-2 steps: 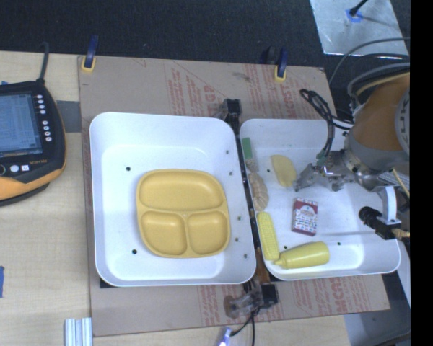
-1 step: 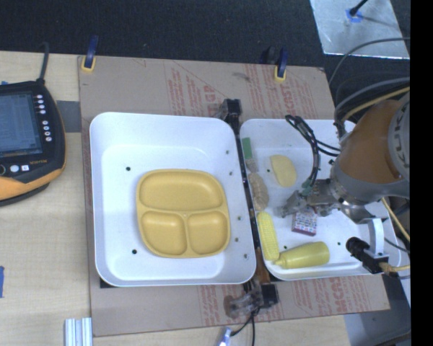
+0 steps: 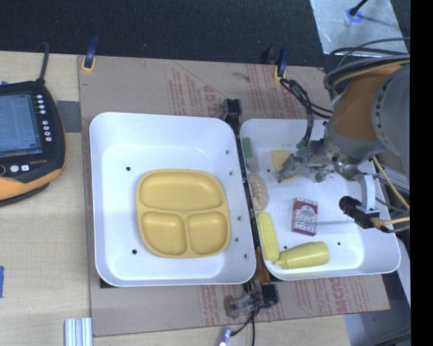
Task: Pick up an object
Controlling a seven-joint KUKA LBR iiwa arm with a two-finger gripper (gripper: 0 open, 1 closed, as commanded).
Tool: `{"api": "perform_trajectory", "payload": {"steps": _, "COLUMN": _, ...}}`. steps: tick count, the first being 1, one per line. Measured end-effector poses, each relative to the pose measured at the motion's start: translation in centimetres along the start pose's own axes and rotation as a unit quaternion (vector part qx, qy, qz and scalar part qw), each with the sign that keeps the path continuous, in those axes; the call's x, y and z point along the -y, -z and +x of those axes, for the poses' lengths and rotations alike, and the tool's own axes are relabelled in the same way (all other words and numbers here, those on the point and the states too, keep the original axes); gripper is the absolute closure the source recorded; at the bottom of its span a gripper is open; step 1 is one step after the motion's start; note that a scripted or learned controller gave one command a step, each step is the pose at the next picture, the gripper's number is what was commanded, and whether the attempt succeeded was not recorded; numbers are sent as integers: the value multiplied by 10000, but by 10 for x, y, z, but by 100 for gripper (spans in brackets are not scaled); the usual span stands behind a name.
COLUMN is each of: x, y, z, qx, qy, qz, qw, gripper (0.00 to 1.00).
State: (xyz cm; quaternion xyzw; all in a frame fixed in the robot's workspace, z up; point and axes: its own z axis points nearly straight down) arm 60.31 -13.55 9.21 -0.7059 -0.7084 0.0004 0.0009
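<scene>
In the right bin: the gripper [image 3: 312,163] hangs low near the bin's [image 3: 390,262] 12 o'clock wall, on the grey arm [image 3: 379,114] with its orange band.
Fingers: cannot tell whether released or clenched; the metal parts blur together, and nothing shows between them.
Yellow piece [image 3: 280,158]: just beside the gripper at its 9 o'clock; small, probably light and stiff.
Box [image 3: 304,216]: mid-bin, at the gripper's 6 o'clock, lying flat, red and white; likely light card that dents if squeezed hard. Best taken across its short sides.
Bottle [image 3: 303,254]: yellow, on its side near the bin's 6 o'clock wall; smooth, rounded plastic, likely to slip or roll. Take it across the body.
Corn [image 3: 268,236]: along the bin's 9 o'clock wall, touching the bottle's cap end; the wall crowds one side.
Green bit [image 3: 247,148]: at the bin's 10 o'clock corner, tight to the wall.
Left bin [image 3: 112,193]: holds a yellow tray [image 3: 182,212], wide and flat, poor for a pinch.
Surface [image 3: 29,265]: a pendant [image 3: 18,143] rests at 9 o'clock.
</scene>
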Motion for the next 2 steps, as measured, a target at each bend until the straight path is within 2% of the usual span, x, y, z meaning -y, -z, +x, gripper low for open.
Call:
{"api": "perform_trajectory", "payload": {"steps": 1, "x": -54, "y": 0, "z": 16, "qx": 0, "qy": 4, "qz": 0, "qw": 10000, "gripper": 0}}
{"api": "perform_trajectory", "payload": {"steps": 2, "x": -54, "y": 11, "z": 15, "qx": 2, "qy": 25, "qz": 10, "qw": 10000, "gripper": 100}}
